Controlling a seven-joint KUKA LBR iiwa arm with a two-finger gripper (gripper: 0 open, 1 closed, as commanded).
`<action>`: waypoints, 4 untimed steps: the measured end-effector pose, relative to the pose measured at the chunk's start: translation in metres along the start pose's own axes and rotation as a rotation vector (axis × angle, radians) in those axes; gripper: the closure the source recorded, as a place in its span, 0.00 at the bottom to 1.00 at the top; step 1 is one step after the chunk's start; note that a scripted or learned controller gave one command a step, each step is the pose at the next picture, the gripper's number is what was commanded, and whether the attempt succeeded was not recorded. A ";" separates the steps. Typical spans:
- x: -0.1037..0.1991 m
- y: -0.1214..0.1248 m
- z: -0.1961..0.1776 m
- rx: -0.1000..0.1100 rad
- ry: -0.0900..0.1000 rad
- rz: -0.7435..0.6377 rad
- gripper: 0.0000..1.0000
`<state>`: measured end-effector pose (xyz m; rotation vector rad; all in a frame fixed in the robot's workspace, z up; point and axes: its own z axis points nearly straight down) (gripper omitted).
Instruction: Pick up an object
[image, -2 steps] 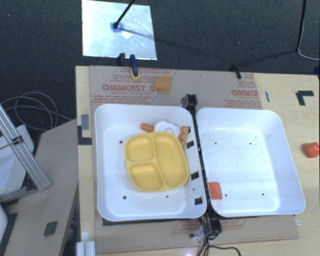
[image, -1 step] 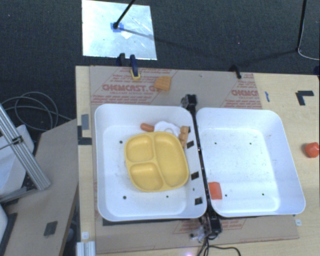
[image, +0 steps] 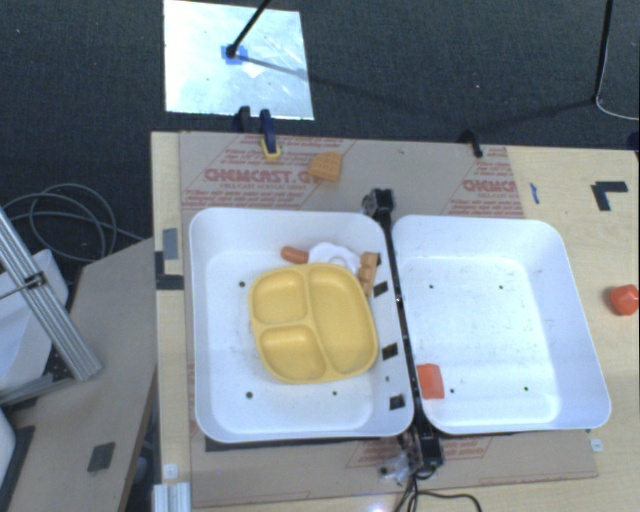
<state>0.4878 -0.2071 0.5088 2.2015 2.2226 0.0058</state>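
Observation:
A yellow divided plate (image: 312, 323) lies in the left bin (image: 215, 300), taking up its middle. Just behind the plate lie a small orange sausage-shaped piece (image: 294, 255), a white cup-like piece (image: 332, 257) and a tan block (image: 368, 270) near the bin's right wall. In the right bin (image: 500, 330) an orange-red block (image: 429, 380) sits at the front left corner.
A tan wedge (image: 326, 166) rests on the cardboard behind the left bin. A red object (image: 623, 299) lies on the bench right of the right bin. Clamps (image: 268, 135) hold the board's back edge. A metal frame (image: 40, 310) stands at the left.

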 end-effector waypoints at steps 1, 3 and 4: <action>0.000 0.000 0.000 0.000 0.000 0.000 0.00; 0.000 0.000 0.000 0.000 0.000 0.000 0.00; 0.000 0.000 0.000 0.000 0.000 0.000 0.00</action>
